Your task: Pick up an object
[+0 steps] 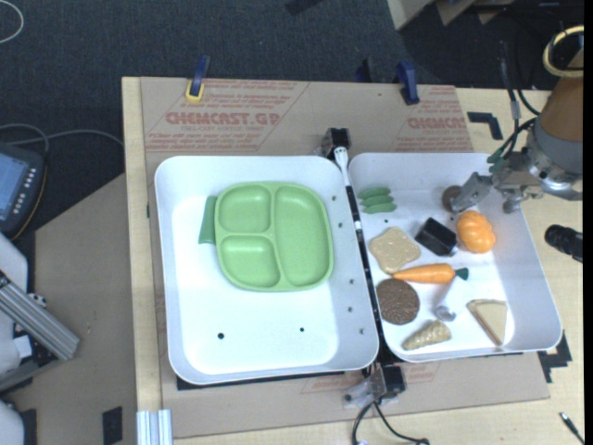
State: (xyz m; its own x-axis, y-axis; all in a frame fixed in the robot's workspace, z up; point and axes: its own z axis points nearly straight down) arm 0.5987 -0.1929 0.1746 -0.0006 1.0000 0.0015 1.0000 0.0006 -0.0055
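my gripper: hovering above the far side of the right shallow white bin, just beyond the round orange plastic fruit. Can't tell how it's set from this angle. Nothing visibly in it.
nearest target: the orange fruit, near the bin's far right wall.
neighbours: small black block just left of the fruit, nearly touching; long orange toy carrot in front of the fruit on its left.
further off: tan toast slice and brown round patty well left of the fruit; pale wedge and beige cone-shaped piece near the front wall; green pod pieces far left of it by the divider.
risk 1: fruit is round and likely slick, so an off-centre pinch probably squirts it out or rolls it into the wall.
risk 2: descending left of the fruit, I could land on the black block and jam.
risk 3: fruit sits close to the wall, so I may clip the rim.
not relevant: green sectioned plastic tray in the left bin.
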